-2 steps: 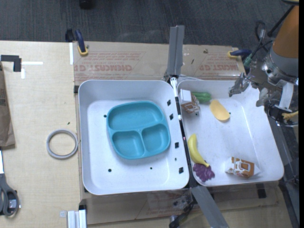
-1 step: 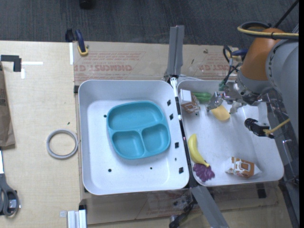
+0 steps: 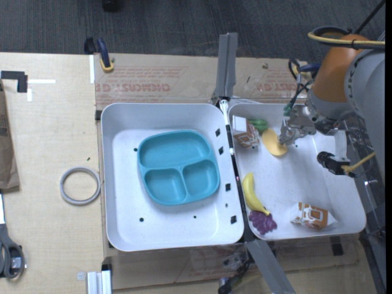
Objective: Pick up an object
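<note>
In the right bin [image 3: 334, 192] lie several small objects. Near its back left are a yellow rounded piece [image 3: 273, 144], a green piece [image 3: 259, 125] and a small brown-and-white carton [image 3: 246, 137]. A banana [image 3: 250, 193] and purple grapes [image 3: 263, 223] lie by the left wall, and an orange-and-white carton [image 3: 311, 215] sits at the front right. My gripper [image 3: 286, 135] reaches down at the back of this bin, its tip right against the yellow piece's right edge. Whether it grips that piece is hidden.
The left bin [image 3: 119, 182] holds a blue divided plate [image 3: 178, 167]. A grey ring [image 3: 80, 185] lies on the bench to the left, with scissors [image 3: 9, 256] near the front left corner. A grey post [image 3: 226, 66] stands behind the divider between the bins.
</note>
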Action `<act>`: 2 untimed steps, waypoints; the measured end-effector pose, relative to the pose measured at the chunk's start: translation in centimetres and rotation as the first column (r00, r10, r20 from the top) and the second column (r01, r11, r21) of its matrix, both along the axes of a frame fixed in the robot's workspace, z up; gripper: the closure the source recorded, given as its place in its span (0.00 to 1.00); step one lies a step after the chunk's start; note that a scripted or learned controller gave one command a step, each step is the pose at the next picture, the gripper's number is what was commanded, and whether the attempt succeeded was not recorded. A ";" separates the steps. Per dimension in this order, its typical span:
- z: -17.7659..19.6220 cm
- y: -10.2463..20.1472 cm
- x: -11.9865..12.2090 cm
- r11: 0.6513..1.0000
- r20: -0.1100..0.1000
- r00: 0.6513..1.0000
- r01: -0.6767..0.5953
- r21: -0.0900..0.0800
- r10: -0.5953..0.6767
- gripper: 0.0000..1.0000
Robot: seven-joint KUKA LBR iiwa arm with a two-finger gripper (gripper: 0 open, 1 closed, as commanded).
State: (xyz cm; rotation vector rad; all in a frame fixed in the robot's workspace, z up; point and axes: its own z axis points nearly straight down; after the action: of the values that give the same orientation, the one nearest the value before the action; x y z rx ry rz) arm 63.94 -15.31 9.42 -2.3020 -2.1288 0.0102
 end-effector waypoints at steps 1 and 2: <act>0.0 0.0 0.0 1.000 0.000 1.000 0.000 0.000 0.000 0.00; 2.7 2.7 2.0 0.949 0.007 0.949 -0.317 0.000 0.317 0.00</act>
State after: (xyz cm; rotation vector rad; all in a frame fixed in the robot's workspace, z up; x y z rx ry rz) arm 65.90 -12.66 12.10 -1.9335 -2.4740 0.0025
